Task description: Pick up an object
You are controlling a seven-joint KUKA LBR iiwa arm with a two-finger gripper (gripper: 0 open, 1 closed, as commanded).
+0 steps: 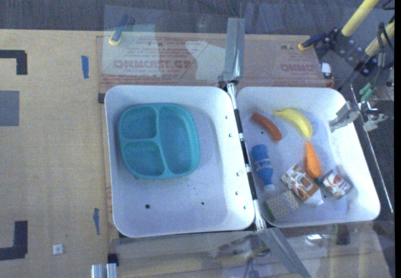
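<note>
Banana, yellow curved plastic toy at twelve o'clock in the right white bin, we judge light, stiff, slick; grasp mid-curve; gripper state we cannot tell.

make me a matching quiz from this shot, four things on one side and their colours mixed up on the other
Things:
1. divided plate in the left bin
2. banana
3. bottle
4. carrot

Colours:
A. orange
B. blue
C. teal
D. yellow

Pairs: 1-C, 2-D, 3-B, 4-A
</note>
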